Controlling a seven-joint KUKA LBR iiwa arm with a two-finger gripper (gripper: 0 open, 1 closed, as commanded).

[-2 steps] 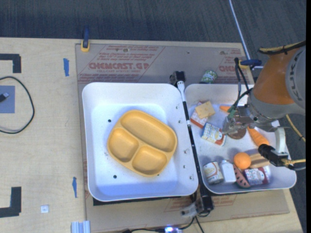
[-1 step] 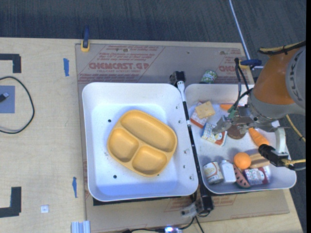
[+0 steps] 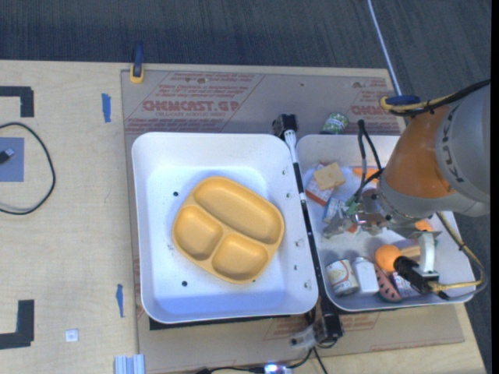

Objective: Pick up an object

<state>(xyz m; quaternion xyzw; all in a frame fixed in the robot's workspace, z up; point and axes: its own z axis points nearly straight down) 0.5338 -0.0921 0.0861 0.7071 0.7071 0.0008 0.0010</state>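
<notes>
My gripper reaches in from the right and hangs low over the left middle of the right bin. Just under and beside it lies a clear wrapper with blue and green print; I cannot tell whether the gripper touches it. A tan square piece lies toward the back of that bin. Near the front sit a small printed can, a white block, an orange ball and a pink patterned item. The arm hides the bin's right middle.
The left bin holds a yellow three-compartment plate. A small green can lies on the board behind the right bin. A black clamp sits at the back where the two bins meet.
</notes>
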